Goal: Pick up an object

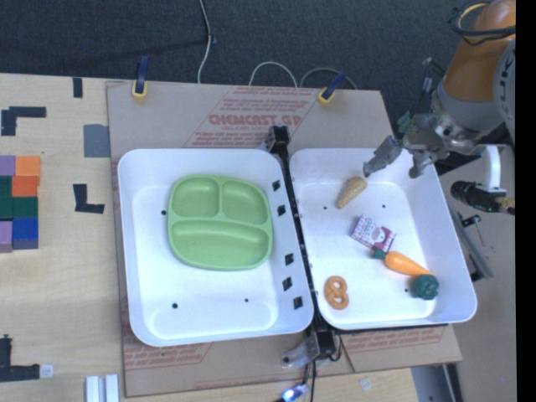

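Fingers [395, 159] first: you can see them spread apart, two dark prongs pointing down and outward with nothing between them, hanging over the far right corner of the right bin [435, 224]. The arm [477, 65] comes in from the right and sits high over that bin's upper edge.

Your nearest candidate is the pale, bread-like piece [351, 192], lying on the bin floor just beside the left prong, down and to the left of it. Its long axis runs on a slant, from lower left to upper right, so the prongs would likely need to straddle it across the short way. That is the relation the coming move turns on: a small shift left and toward the near side, then a descent.

Further toward the near side you have a small pink-and-white carton [372, 234], then an orange carrot [404, 263] with a green lump [424, 287] near its tip, and a pretzel [336, 291] near the bin's front left corner. All of these lie well apart from the prongs.

The left bin [142, 308] holds a green divided plate [220, 223], farthest from the arm. Nothing is lifted yet; the pick looks barely started.
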Tool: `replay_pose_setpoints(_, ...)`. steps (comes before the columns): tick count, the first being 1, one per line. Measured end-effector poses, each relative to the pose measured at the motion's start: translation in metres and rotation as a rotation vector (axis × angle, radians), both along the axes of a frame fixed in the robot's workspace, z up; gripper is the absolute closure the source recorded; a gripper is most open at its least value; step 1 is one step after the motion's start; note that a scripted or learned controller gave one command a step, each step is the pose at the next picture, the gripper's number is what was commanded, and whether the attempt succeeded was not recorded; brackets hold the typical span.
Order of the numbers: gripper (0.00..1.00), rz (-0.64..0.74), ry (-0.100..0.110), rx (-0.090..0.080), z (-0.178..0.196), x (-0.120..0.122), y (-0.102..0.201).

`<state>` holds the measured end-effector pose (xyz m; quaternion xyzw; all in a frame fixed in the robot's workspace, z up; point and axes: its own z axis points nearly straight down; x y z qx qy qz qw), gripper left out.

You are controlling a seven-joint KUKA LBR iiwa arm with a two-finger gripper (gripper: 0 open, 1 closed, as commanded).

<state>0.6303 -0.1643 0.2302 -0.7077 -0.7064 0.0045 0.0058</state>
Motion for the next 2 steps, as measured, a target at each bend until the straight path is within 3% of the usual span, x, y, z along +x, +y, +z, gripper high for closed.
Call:
replay_pose_setpoints(1, 0.00, 0.003, -0.013, -0.002, 0.008, 0.003, 0.000)
replay_pose_setpoints(2, 0.00, 0.004, -0.007, -0.001, -0.055, 0.005, 0.007)
